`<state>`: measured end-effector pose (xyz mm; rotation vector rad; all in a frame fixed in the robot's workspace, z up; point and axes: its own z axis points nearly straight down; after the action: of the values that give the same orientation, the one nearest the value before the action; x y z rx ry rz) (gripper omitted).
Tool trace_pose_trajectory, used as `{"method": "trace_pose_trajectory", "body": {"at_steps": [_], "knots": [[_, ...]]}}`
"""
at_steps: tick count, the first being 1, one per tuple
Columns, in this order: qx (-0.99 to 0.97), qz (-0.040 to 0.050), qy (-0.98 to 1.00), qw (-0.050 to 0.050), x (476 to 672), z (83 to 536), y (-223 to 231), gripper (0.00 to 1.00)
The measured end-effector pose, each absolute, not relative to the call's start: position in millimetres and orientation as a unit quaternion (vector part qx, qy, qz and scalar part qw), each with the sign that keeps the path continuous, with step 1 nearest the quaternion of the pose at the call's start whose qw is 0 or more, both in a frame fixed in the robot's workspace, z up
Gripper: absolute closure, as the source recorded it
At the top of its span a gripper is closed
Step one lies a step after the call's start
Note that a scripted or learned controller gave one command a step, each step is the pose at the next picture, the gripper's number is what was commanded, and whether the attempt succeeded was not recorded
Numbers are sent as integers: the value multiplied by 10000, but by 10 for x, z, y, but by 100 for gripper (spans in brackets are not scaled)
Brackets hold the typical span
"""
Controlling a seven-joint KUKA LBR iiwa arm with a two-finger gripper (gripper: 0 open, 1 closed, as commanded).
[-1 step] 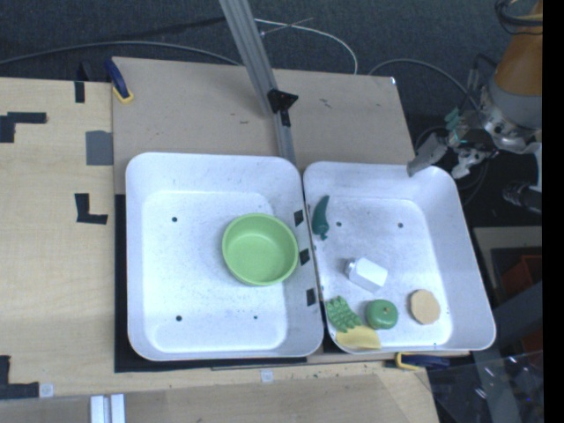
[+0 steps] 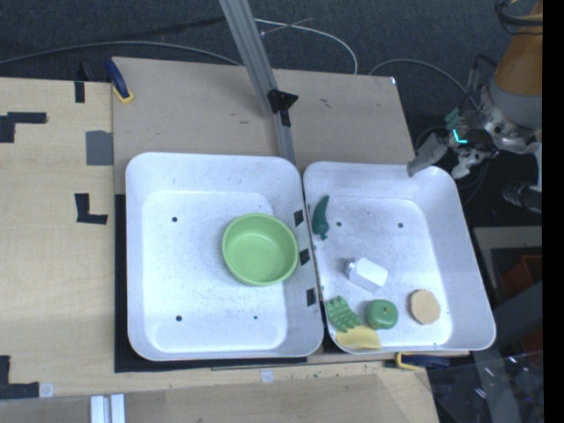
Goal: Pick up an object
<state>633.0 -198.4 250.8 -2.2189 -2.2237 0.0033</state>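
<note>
My gripper (image 2: 443, 162) hangs above the far right corner of the right bin (image 2: 467, 263), with its fingers apart and nothing between them. The right bin holds a dark green curved piece (image 2: 320, 216) near its left wall and a white block (image 2: 366, 272) in the middle. Along its front lie a green leafy piece (image 2: 340, 312), a green round fruit (image 2: 382, 314), a tan disc (image 2: 425, 307) and a yellow piece (image 2: 359, 338). A light green bowl (image 2: 260, 249) sits upright in the left bin (image 2: 150, 236).
A slanted grey metal pole (image 2: 256, 51) runs down to the seam between the bins at the back. Cables (image 2: 335, 42) lie on the dark floor behind the bench. The wooden benchtop (image 2: 53, 218) extends to the left.
</note>
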Motion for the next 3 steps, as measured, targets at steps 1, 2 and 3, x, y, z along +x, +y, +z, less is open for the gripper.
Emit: {"method": "trace_pose_trajectory", "body": {"at_steps": [1,2,3], "knots": [[-7062,25,-7080,29,6311,1874,-1914,0],[-7064,22,-7078,21,6245,1414,-1877,0],[-7064,24,-7078,26,6229,867,-1863,0]]}}
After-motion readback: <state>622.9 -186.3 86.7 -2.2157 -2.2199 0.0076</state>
